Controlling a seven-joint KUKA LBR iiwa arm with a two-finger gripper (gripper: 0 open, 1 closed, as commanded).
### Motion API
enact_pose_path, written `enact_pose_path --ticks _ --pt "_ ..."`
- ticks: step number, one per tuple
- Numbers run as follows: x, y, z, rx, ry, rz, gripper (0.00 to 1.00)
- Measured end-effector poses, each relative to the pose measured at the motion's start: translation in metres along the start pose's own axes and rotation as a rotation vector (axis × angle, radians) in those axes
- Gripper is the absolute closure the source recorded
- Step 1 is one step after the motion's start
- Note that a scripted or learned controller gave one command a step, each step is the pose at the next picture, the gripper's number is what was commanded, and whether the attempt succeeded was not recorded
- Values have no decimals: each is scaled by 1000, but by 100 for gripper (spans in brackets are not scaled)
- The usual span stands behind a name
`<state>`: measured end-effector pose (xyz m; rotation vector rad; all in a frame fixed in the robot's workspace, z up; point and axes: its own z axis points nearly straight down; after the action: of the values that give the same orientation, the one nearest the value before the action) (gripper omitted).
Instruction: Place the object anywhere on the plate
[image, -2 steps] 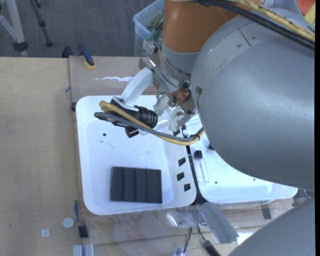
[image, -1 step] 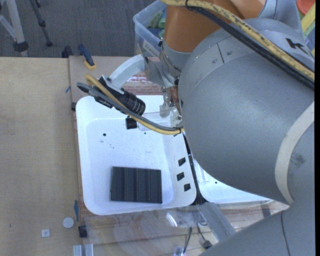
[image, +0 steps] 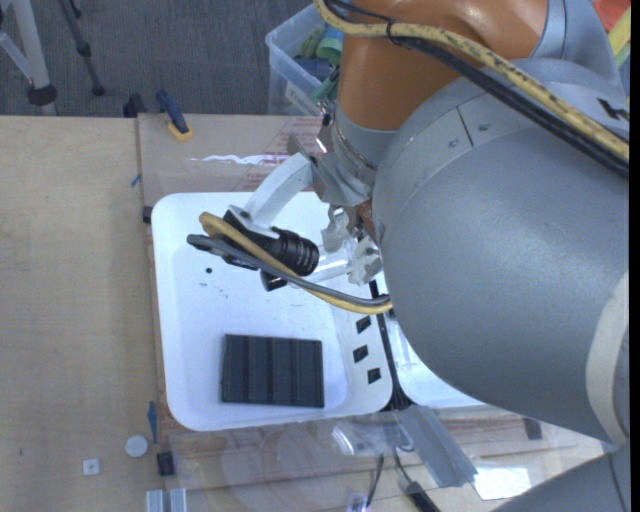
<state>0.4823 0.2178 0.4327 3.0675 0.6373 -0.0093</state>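
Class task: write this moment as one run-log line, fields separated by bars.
arm: over the bins | gripper: above left bin | dark ridged plate: near front of left bin, nothing on it | object: none visible

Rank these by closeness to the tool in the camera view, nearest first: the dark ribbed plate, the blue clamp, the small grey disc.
From the tool:
1. Dark ribbed plate, in the left bin, just below.
2. Blue clamp, on the bench, upper left.
3. Small grey disc, bottom left, outside the bin.

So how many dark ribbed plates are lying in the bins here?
1. The dark ribbed plate lies flat near the front of the left bin. The arm covers most of the right bin, so more may be hidden.
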Motion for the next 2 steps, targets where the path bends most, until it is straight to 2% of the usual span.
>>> enact_pose_path --ticks 1,2 --pt "21 2 87 7 5 212 100" --pt "97 35 109 7 4 78 100"
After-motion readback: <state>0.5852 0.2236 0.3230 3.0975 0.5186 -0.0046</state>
